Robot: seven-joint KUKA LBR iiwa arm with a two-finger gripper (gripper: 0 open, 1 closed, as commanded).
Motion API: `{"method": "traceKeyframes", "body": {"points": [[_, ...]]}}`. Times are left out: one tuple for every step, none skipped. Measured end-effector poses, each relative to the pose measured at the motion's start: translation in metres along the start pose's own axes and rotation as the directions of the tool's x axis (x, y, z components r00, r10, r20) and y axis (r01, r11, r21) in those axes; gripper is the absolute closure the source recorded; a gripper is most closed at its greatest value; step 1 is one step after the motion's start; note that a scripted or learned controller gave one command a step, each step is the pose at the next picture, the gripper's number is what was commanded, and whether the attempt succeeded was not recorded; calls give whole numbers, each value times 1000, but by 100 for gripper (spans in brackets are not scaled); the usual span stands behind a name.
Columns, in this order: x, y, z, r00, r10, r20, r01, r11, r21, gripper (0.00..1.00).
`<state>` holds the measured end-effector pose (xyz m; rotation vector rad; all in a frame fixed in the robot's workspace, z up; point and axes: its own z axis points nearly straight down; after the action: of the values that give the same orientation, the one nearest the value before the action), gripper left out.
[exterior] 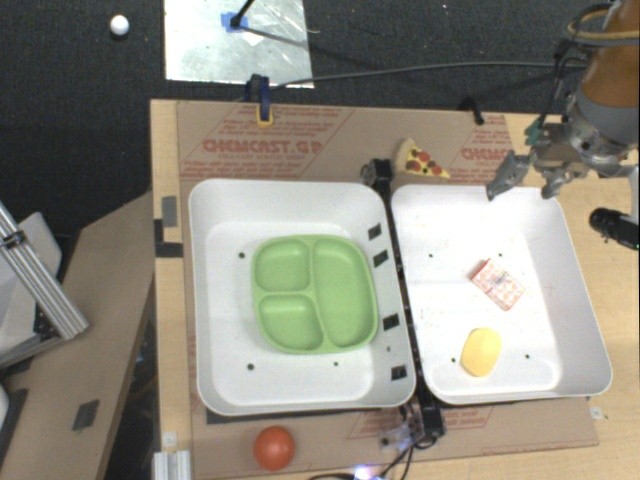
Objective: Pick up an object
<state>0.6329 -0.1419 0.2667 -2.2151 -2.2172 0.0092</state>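
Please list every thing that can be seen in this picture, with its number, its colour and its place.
bins: 2, white, side by side on the bench
tray: 1, green, three compartments, in the left bin
packet: 1, pink, in the right bin, near its middle
lemon: 1, yellow, in the right bin, nearer the camera than the packet
pizza slice: 1, yellow with red spots, on the board behind the bins
tomato: 1, red-orange, on the board in front of the left bin
ball: 1, white, on the dark floor at top left
sheet: 1, silvery, on the dark floor behind the bench
clamp: 1, blue and yellow, at the board's far edge
arm: 1, grey with orange band, at upper right
gripper: 1, grey, fingers open, above the right bin's far edge, holding nothing
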Motion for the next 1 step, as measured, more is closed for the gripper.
{"method": "traceKeyframes", "body": {"points": [[0, 2, -7, 1000, -2, 2, 2, 1000, -11, 0]]}}
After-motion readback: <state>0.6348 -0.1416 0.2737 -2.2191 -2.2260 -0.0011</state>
